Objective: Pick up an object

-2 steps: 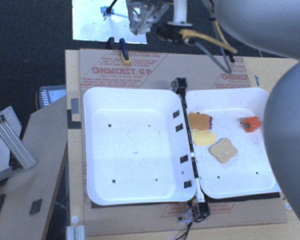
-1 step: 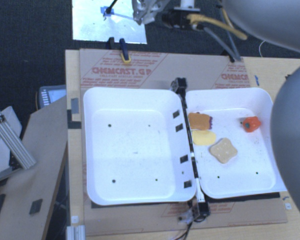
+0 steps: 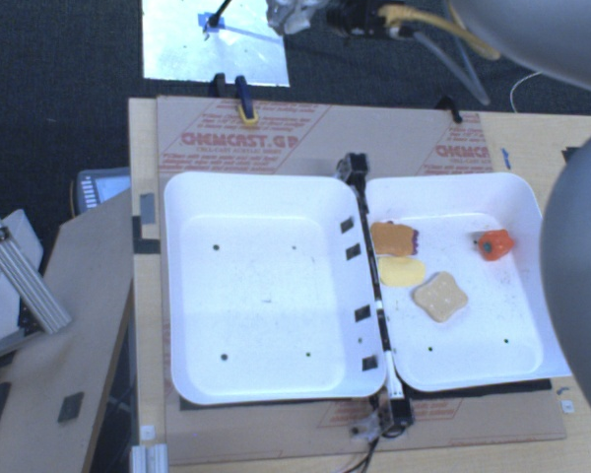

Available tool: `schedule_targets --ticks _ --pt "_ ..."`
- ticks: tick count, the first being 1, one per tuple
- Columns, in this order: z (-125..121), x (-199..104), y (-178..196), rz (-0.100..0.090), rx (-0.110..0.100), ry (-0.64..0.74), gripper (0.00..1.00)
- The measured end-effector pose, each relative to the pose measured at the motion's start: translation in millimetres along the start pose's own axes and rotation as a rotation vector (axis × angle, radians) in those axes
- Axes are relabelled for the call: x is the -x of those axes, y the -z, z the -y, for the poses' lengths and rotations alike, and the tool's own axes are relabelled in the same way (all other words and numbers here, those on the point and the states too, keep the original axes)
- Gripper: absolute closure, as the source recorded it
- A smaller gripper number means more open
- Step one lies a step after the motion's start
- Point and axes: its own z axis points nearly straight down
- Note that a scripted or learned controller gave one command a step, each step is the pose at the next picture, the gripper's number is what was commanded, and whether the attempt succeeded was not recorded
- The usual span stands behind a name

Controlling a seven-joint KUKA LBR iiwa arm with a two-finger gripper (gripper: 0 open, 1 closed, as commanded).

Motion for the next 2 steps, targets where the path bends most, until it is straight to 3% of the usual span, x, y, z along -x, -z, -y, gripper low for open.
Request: schedule_targets --ticks 1,2 --pt "0.1 0.0 -0.7 0.000 -0.001 0.000 0.00" --pt "0.1 -0.5 11.1 -0.001 0.002 0.004 1.00"
